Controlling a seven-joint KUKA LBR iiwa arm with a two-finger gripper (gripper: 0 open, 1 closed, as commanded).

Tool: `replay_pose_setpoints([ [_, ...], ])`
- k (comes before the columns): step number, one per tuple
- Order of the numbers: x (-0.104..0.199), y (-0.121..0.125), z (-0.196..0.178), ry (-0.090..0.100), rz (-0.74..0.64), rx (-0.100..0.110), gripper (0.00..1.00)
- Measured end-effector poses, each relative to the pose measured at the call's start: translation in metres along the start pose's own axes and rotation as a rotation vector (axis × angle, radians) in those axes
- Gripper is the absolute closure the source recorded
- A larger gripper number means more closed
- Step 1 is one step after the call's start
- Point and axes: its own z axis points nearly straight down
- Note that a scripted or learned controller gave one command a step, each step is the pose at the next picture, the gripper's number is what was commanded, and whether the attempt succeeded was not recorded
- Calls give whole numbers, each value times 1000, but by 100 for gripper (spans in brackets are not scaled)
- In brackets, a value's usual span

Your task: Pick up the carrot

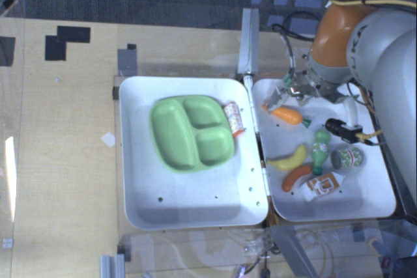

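Carrot (287, 116): upper left of right bin (371, 205), lying flat.
Gripper (285, 96): just above carrot; fingers apart, nothing between them.
Banana (289, 159), bottle (320, 150): lower, mid-bin.

- The carrot (287, 115) lies in the right bin (374, 202), toward its far left corner.
- The gripper (287, 92) sits just behind the carrot.
- The banana (290, 158) lies nearer than the carrot; the bottle (319, 148) stands to the banana's right.
- The can (346, 158) lies right of the carrot, beyond the bottle.
- The left bin (140, 202), left of the carrot, holds the divided plate (192, 132).
- Both bins rest on the tabletop (65, 159).
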Motion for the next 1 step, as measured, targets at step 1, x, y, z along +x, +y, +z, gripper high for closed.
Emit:
replay_pose_setpoints([
  [1,-13,-19,15,-1,28,-2,0],
])
